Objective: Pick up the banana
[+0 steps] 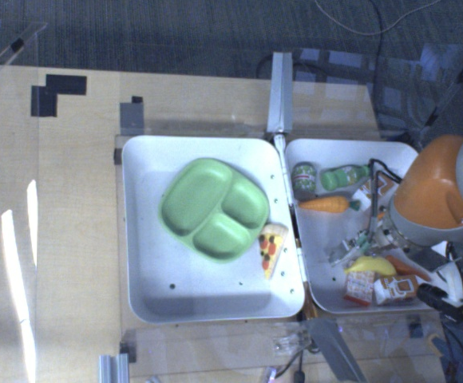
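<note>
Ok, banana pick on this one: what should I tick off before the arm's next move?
1. Banana in the right bin: ok.
2. Claw over the banana: ok, just above its left end.
3. Banana between the fingers: cannot tell.
4. Space around it: not ok, a carton and a red packet crowd it below.
5. Carrot apart from the claw: ok.
</note>
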Controlling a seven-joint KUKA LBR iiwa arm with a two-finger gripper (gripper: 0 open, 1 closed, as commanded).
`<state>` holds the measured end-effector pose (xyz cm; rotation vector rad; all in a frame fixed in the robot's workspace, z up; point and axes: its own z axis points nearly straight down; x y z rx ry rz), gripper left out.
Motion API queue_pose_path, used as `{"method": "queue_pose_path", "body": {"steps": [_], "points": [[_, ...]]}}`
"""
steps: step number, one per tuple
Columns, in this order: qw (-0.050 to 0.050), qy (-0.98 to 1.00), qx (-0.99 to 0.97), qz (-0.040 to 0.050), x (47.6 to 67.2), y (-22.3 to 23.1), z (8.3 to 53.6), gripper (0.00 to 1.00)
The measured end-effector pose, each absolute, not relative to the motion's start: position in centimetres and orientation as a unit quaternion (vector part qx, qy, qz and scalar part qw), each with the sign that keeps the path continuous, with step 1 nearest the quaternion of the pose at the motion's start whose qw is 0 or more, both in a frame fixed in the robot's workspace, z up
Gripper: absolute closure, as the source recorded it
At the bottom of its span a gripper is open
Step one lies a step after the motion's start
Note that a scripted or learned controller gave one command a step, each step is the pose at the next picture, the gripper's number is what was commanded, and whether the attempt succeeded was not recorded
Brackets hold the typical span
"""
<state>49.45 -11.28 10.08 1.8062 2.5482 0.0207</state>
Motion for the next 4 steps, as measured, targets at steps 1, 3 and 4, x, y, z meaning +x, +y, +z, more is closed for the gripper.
{"method": "queue_pose_path", "body": {"steps": [1, 3, 4], "points": [[0.005, 0.752, 0.659, 0.0040, 49.0, -11.4, 8.9, 0.00], [0.002, 0.716, 0.699, 0.0009, 51.7, -14.5, 17.5, 1.00], [0.002, 0.716, 0.698, 0.0009, 51.7, -14.4, 17.5, 0.00]]}}
